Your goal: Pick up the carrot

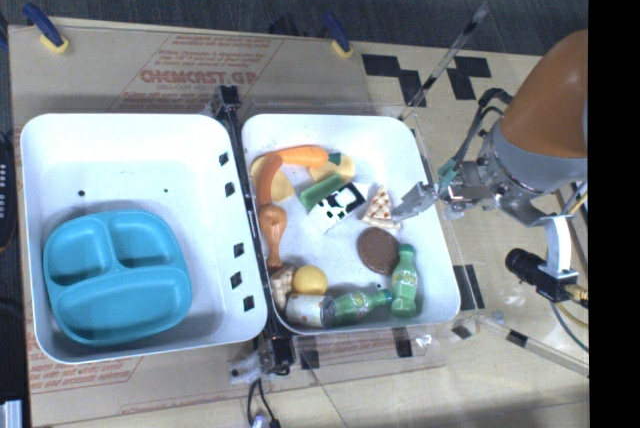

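From above, we see the carrot [300,157] lying at the back of the right bin [425,246], and our gripper [412,202], holding nothing, must next reach left and down to it.

pale worktop [500,376], printed cardboard sheet [190,66] under the far left part, two shallow white bins side by side on it, left bin [120,141], right bin [400,141], blue clamps at far edge [45,28], black square markings far right [400,76]
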Available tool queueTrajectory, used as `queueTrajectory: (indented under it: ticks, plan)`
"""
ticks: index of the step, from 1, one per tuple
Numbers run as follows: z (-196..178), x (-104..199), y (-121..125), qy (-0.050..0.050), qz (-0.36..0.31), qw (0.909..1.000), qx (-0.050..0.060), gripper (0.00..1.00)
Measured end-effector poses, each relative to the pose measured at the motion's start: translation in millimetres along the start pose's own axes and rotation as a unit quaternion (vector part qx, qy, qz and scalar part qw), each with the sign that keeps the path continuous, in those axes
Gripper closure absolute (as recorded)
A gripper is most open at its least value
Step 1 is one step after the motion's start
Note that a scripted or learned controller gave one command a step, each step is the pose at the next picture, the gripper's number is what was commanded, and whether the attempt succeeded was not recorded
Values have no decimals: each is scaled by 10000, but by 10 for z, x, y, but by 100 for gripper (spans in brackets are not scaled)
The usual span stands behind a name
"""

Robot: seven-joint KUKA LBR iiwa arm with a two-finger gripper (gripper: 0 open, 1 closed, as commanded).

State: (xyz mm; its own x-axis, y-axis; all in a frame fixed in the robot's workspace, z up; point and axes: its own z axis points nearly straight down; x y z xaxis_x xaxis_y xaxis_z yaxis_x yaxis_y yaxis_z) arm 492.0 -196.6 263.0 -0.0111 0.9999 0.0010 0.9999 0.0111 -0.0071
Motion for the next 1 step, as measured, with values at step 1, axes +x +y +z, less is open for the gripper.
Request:
queueTrajectory:
  ticks: [1]
  plan:
    - [978,452,-158,11,-239,9997,36,0]
